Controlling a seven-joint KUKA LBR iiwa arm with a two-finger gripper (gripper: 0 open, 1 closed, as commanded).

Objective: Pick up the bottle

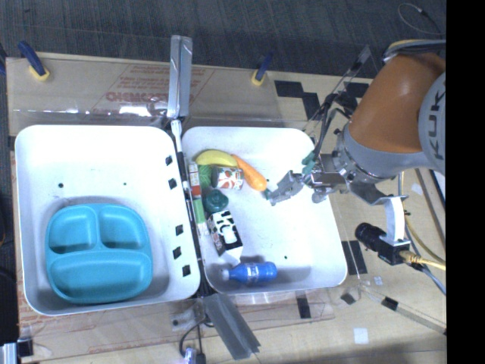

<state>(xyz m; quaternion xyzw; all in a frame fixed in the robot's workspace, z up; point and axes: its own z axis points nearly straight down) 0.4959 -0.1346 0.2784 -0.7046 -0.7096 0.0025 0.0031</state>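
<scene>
bottle [252, 273]: glossy blue plastic | bins [318, 268]: smooth white plastic | tray [98, 252]: matt blue plastic | gripper [277, 192]: dull grey metal

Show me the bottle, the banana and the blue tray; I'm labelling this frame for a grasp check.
bottle [251, 273]: camera view, middle of its blue body, lying in the right bin.
banana [214, 158]: camera view, middle of its yellow curve.
blue tray [98, 252]: camera view, ridge between its compartments, in the left bin.

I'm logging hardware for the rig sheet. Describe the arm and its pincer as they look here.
The arm is grey with a broad, rounded orange band above the wrist and dark lettering on its grey shell. Thin dark cables run along it. The pincer is small, grey metal, on a boxy grey wrist block with teal-green fittings.
</scene>
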